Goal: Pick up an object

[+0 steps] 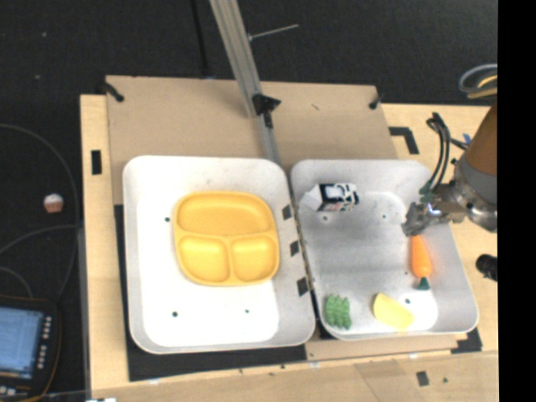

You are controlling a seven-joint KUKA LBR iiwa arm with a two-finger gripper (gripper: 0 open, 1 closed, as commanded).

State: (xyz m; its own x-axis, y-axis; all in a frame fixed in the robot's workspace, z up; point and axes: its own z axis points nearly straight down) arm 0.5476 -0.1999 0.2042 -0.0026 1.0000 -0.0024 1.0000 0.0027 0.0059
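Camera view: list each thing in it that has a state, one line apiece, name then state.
yellow divided plate: lying flat in the left bin, right way up, compartments bare.
carrot: lying in the right bin, just below the gripper, not held.
yellow piece: resting near the right bin's front edge.
green piece: resting at the right bin's front left.
black-and-white item: resting near the right bin's back.

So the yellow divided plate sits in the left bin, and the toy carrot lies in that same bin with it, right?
Not quite. The yellow divided plate does sit in the left bin, but the toy carrot lies in the right bin, near its right-hand wall, just below the gripper. The camera view shows this.
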